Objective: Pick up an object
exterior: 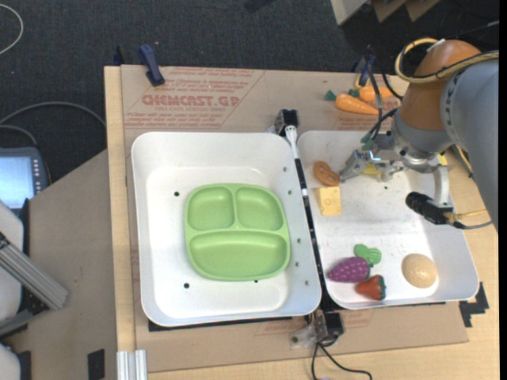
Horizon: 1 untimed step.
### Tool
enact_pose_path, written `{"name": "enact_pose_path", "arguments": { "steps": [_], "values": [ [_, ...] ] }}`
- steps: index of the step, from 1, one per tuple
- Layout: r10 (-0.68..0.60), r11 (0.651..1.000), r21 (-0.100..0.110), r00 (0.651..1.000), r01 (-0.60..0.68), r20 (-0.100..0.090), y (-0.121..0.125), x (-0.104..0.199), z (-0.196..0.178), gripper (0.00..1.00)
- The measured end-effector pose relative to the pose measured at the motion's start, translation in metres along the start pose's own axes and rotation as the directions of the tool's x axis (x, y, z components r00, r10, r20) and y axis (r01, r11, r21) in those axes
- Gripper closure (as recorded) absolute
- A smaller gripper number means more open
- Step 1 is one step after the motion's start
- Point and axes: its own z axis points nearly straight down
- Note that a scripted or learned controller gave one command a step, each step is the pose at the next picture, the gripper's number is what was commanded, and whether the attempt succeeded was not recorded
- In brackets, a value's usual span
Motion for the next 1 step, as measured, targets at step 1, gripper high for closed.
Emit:
{"name": "enact_pose_path", "arguments": {
  "steps": [1],
  "values": [
    [0.005, 1.000, 0.025, 1.000, -0.005, -0.005, 0.0198, -0.0187, 0.0041, 0.00]
  ]
}}
